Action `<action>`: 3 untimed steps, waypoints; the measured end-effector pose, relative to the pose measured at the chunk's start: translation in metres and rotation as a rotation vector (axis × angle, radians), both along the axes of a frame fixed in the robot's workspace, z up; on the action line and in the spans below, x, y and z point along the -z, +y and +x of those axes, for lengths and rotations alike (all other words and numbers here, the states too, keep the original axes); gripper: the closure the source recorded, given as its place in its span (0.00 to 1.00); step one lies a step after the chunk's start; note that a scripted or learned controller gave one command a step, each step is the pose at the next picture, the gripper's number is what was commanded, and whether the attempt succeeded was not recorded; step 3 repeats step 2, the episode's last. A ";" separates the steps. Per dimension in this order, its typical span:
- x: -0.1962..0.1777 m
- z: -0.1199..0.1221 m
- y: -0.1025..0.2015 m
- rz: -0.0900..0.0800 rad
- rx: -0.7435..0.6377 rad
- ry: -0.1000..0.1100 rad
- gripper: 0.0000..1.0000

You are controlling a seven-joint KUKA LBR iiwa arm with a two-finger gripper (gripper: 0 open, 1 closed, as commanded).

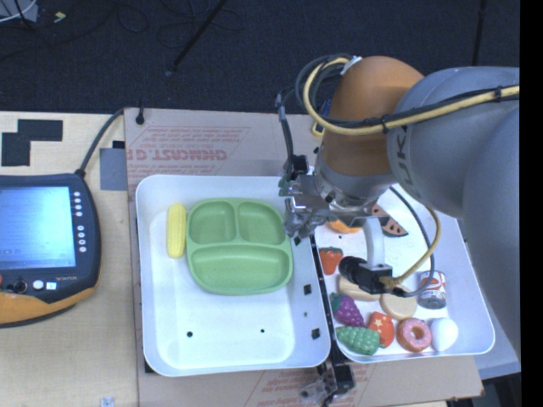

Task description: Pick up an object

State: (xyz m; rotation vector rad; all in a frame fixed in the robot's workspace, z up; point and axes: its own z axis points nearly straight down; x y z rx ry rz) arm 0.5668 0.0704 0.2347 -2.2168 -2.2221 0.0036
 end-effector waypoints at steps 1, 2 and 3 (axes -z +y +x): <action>0.000 0.004 -0.001 0.000 -0.001 0.000 1.00; 0.003 -0.007 -0.006 -0.001 0.003 0.002 1.00; 0.003 -0.007 -0.006 -0.001 0.003 0.002 1.00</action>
